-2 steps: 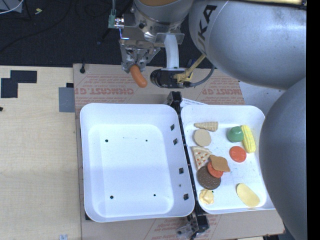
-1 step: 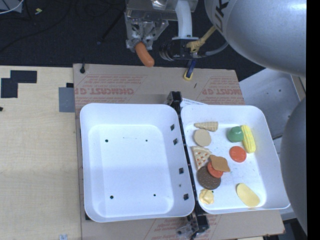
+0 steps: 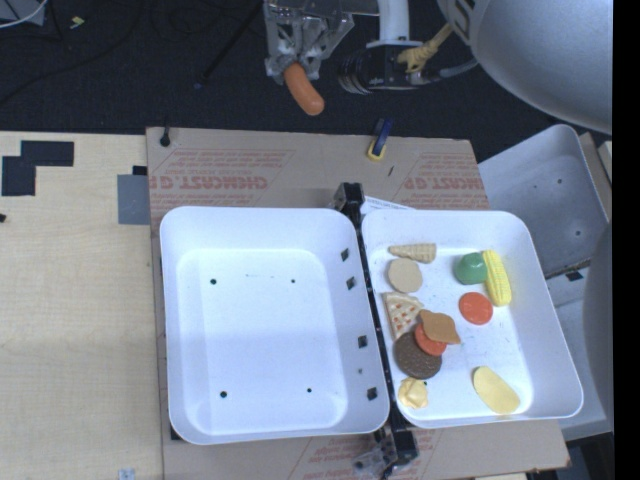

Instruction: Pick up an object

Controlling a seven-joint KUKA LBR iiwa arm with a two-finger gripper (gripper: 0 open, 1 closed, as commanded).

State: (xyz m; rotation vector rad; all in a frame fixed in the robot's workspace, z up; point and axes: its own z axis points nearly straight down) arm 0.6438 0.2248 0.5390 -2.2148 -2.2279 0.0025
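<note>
We read mirrored red print on the cardboard sheet [image 3: 300,173] under the bins, far side: roughly "CHEMCAST", upside down. Near-edge print is too cut off to read.

Bench [image 3: 70,318]: pale wood top, dark patches at 9 o'clock.
Cardboard sheet [image 3: 300,173]: flat on the bench, printed lettering showing.
Left bin [image 3: 180,318]: white, on the cardboard.
Right bin [image 3: 545,318]: white, touching its neighbour, at 3 o'clock.
</note>
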